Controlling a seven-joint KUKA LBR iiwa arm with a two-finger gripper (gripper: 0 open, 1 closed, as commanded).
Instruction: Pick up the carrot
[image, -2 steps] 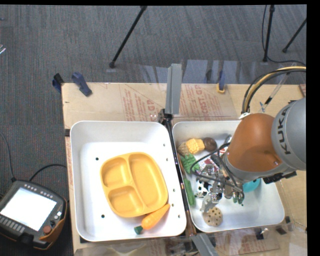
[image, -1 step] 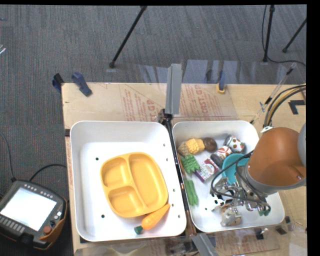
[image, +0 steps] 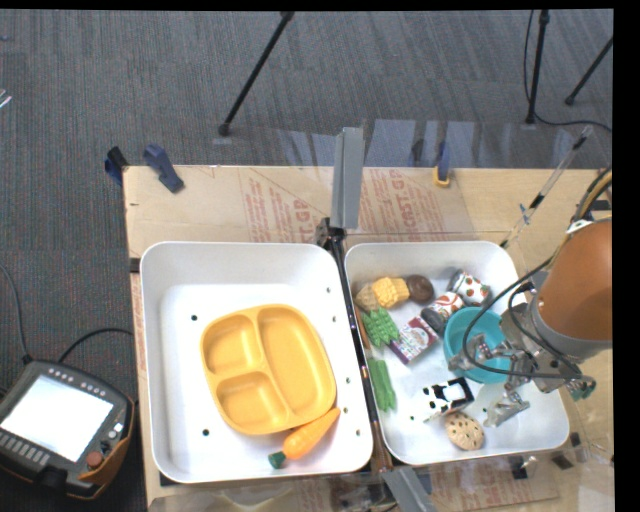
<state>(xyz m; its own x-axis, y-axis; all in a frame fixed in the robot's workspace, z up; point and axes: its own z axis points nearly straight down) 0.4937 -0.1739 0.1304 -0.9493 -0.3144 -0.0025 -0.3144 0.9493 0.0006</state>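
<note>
Carrot lies in left bin; arm overhangs right bin.

The carrot is orange with a dark green stub end, lying against a yellow divided plate in the white left bin. In the white right bin sit a teal bowl, yellow corn, a black-and-white patched cow and a speckled tan cookie
</note>
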